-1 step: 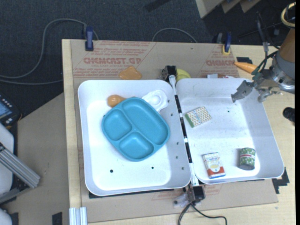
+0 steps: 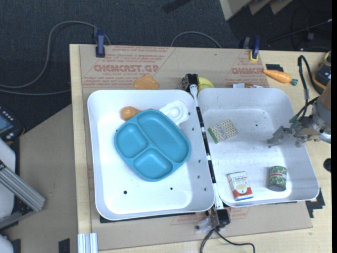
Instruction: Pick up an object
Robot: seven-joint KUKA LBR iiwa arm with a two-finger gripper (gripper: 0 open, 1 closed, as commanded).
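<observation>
The right bin [image 2: 247, 91] holds a green patterned packet [image 2: 222, 131] near its left wall. A small red and white box [image 2: 240, 185] and a green can [image 2: 277, 177] lie near its front edge. My gripper [image 2: 281, 136] hangs low over the right side of this bin, above and slightly right of the can. It is apart from all three objects, and nothing shows in it. The arm [image 2: 316, 128] comes in over the bin's right rim.
In the left bin [image 2: 105, 183], a blue divided plate [image 2: 152, 144] lies beside a white cup [image 2: 174, 111] and an orange item [image 2: 128, 112]. Behind the bins on the bench are an orange piece [image 2: 146, 81], a yellow object [image 2: 204, 83] and a toy carrot [image 2: 278, 76].
</observation>
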